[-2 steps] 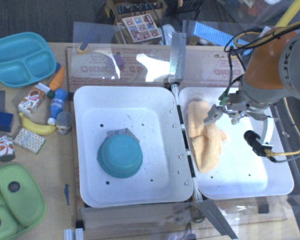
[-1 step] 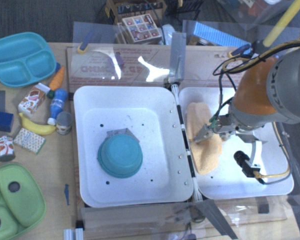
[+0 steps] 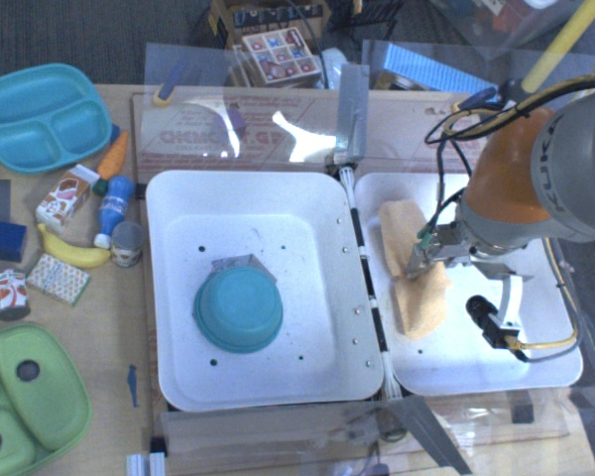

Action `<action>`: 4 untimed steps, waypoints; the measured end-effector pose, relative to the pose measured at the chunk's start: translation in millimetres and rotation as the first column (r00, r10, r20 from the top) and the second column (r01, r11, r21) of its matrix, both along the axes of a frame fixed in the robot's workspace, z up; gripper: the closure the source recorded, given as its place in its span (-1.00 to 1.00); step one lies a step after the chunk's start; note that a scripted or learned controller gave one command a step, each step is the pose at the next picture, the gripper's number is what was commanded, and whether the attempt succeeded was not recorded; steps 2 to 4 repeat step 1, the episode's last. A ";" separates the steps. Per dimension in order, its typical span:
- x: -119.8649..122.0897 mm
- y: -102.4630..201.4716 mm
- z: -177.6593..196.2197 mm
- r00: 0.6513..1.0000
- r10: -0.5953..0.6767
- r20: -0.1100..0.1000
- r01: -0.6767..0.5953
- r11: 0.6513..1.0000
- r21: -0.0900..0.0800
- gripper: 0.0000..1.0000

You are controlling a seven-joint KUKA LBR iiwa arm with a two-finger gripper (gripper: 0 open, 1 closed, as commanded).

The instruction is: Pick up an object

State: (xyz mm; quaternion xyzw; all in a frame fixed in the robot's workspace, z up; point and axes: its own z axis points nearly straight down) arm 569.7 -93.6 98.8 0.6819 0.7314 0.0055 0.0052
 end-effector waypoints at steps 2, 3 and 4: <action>63.8 5.4 104.4 0.935 0.355 -0.015 -0.355 0.935 -0.003 1.00; 63.8 5.4 104.4 0.935 0.355 -0.015 -0.355 0.935 -0.003 1.00; 63.8 5.4 104.4 0.935 0.355 -0.015 -0.355 0.935 -0.003 1.00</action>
